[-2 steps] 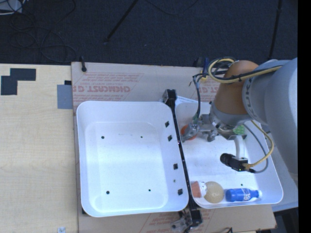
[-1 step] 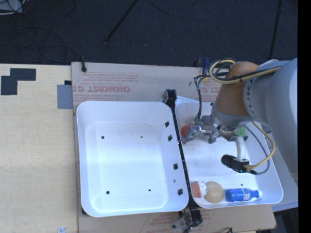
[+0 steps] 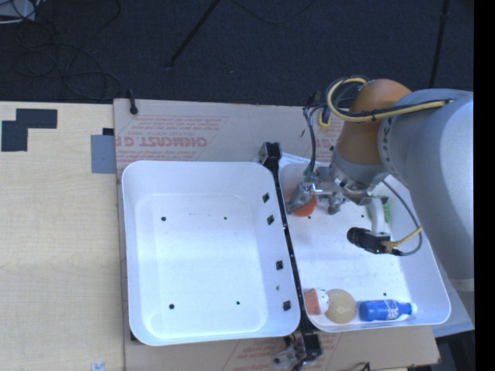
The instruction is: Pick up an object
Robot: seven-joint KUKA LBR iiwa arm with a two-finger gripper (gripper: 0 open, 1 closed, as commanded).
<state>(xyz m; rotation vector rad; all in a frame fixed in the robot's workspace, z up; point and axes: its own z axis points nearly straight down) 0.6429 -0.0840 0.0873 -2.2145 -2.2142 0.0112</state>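
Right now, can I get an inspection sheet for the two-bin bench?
Surface: pale wooden bench bearing a printed cardboard sheet; on it a shallow white left bin and a shallow white right bin, side by side.
Job's things: small orange object at the right bin's far left; round beige ball, small orange-and-white item and blue plastic bottle lying down along its near edge.
Clutter: nothing seen.
Hand: metal hand low in the right bin beside the orange object; grip unclear.
Cables: yellow and black loops at the wrist; loose black cables on the dark floor.
Surroundings: dark carpet.
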